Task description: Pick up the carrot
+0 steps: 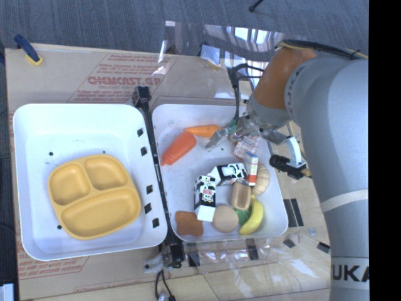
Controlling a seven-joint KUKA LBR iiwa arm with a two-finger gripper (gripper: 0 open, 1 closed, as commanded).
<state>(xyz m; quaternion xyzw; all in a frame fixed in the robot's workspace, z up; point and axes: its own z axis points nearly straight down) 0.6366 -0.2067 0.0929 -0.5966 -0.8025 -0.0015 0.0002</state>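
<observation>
White plastic makes up both shallow bins on the worktop (94, 74), and going by how things lie the pick is not yet done: no carrot is lifted or clasped.

Nearest the camera, along the near wall of the right bin (182, 115), sits a huddle of toy food: a brown slab like a cutlet (188, 223), a tan rounded piece (225, 218), a banana (254, 217) with something green tucked against it, a cow-patterned carton (205, 196), a second black-and-white carton (229, 172), a brown loaf-like piece (240, 195) and a pale crescent (262, 180) by the right wall. A slim red-and-white tube (253, 168) lies just beyond them.

In the left bin (25, 137) rests a yellow three-compartment plate (94, 196), nothing lying in its sections.

Farther back in the right bin, an orange-red tapered piece (179, 148) lies slantwise near the divider. Just beyond it is the carrot (202, 130), small, orange, lying flat on the bin floor. The gripper (220, 135) is right at the carrot's right end, low over the floor; its fingers look slightly apart, with one tip touching or nearly touching the carrot, but nothing sits between them. Closing on the carrot and raising it remain.
</observation>
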